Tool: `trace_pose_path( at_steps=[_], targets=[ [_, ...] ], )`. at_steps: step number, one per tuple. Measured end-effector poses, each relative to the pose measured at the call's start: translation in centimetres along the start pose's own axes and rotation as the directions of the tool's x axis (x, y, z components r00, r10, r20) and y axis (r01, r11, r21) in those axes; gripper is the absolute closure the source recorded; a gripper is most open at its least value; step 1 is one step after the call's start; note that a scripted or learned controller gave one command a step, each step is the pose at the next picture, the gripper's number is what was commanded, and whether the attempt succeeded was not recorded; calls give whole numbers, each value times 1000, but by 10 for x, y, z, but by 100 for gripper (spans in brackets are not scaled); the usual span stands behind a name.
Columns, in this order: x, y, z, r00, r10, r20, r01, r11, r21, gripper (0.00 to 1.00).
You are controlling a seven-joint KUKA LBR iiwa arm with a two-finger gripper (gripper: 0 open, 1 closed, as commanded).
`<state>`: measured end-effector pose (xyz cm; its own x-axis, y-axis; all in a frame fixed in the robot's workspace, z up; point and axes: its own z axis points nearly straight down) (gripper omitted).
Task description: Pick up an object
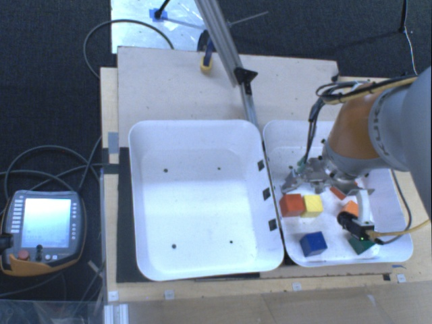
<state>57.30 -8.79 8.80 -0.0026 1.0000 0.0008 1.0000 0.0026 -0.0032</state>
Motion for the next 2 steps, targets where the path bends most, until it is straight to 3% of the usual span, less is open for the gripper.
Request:
trace_pose_path(
  at_steps=[1, 2],
  targets=[
    [-1, 2, -14, 1000, -1, 1, 1, 1000, -7, 100],
    [-4, 10, -76, 1000, -2, 2, 2, 1000, -11, 100]
  ],
)
